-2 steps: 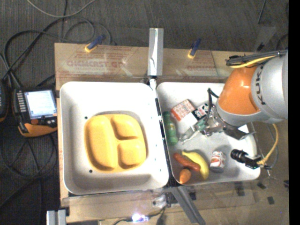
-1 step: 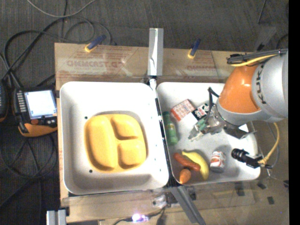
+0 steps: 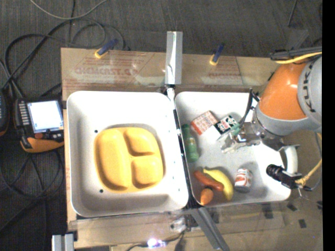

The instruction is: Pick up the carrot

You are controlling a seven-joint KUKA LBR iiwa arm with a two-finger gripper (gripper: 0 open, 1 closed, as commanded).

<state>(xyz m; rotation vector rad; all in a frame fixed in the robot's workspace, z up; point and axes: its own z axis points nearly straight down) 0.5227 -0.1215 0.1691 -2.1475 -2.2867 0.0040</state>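
At the near edge of the right bin (image 3: pixel 272 192) lies the carrot (image 3: pixel 207 195), touching a banana (image 3: pixel 224 182) and a red sausage-like piece (image 3: pixel 208 179). A small can (image 3: pixel 243 178) sits just beside them. Farther back, the gripper (image 3: pixel 233 140) hangs above the bin floor, well apart from the carrot; its grip state cannot be told. The left bin (image 3: pixel 78 140) holds a yellow tray (image 3: pixel 130 157).

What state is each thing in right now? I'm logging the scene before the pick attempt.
carrot: lying at the right bin's front edge, not gripped.
banana: lying beside the carrot, touching it.
green bottle: lying on its side along the right bin's left wall.
small can: lying tipped on the bin floor.
yellow tray: flat in the left bin, right side up.
gripper: over the right bin, away from the carrot.
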